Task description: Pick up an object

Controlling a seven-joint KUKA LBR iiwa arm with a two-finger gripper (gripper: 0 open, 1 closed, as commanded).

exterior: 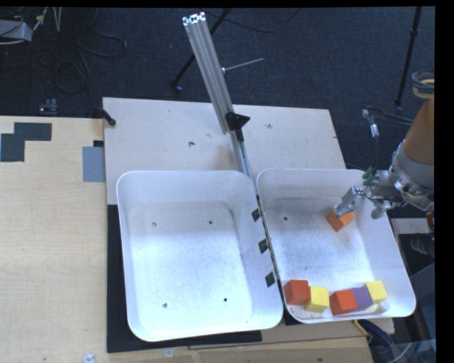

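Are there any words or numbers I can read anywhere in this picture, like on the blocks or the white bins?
None. No words or numbers can be read.
The blocks have plain coloured faces.
The white bins carry no labels.
The checkered marker on top of the metal rail is a black-and-white pattern, not writing.

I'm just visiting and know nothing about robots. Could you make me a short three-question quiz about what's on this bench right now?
1. True or false: the blocks lie in the left bin.
2. Which colour is the block at the gripper? A) orange B) green C) white
3. How many blocks sit in the row along the right bin's near edge?

Key: 1. False, they lie in the right bin. 2. A. 3. Five: two orange-red, two yellow, one purple.
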